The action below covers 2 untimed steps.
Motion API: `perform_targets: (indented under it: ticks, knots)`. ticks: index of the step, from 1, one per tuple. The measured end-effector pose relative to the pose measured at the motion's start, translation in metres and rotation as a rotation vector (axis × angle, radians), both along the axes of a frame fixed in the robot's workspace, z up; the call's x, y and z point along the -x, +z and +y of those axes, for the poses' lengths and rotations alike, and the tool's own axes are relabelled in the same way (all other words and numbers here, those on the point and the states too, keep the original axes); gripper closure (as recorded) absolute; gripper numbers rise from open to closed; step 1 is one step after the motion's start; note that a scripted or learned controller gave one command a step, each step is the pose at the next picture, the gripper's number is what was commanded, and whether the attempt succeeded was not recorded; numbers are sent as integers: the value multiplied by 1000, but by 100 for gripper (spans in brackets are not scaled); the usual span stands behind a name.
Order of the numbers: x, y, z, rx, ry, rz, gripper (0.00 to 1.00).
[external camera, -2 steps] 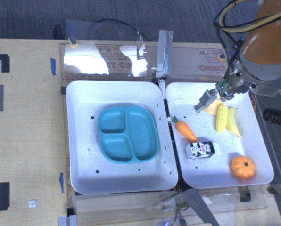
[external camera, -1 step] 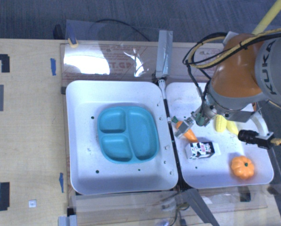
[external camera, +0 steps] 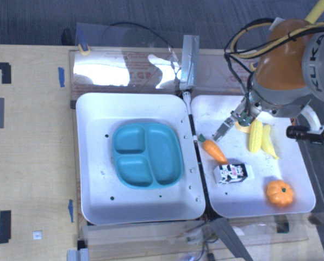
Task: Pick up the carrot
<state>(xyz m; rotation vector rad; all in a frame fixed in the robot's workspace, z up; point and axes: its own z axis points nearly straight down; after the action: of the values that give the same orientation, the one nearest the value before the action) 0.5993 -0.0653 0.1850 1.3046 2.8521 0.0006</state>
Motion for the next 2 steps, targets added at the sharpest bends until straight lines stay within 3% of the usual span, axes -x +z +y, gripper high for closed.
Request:
perform_targets:
  ticks: [1,2]
  knots:
    - [30,0,30,-2,113,6,0]
    - [17,0,56,-2,21,0,0]
